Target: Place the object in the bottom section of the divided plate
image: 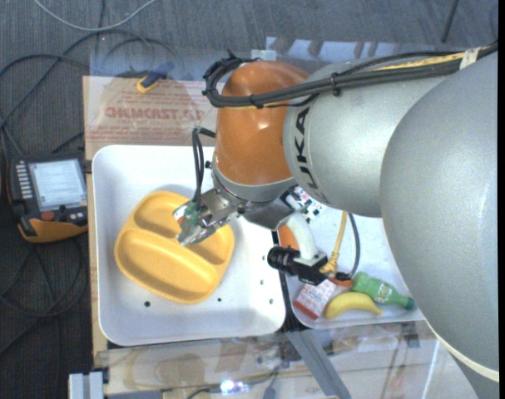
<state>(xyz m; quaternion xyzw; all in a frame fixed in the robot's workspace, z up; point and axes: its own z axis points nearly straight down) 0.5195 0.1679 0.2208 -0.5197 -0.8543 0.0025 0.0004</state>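
We see the grey arm (402,156) filling the right of the frame, its orange band at upper centre. Below it, the left white bin (111,306) holds the yellow divided plate (165,264) at centre left. The right bin (402,318) at lower right carries a banana (352,304) and a green bottle (383,289). The claw (190,227) hangs over the plate's upper right part; a small greenish object (186,215) sits at its tips, but we cannot tell whether it is gripped or how the claw stands. We judge the claw should shift toward the lower section, the large compartment nearest the frame's bottom, and release low.
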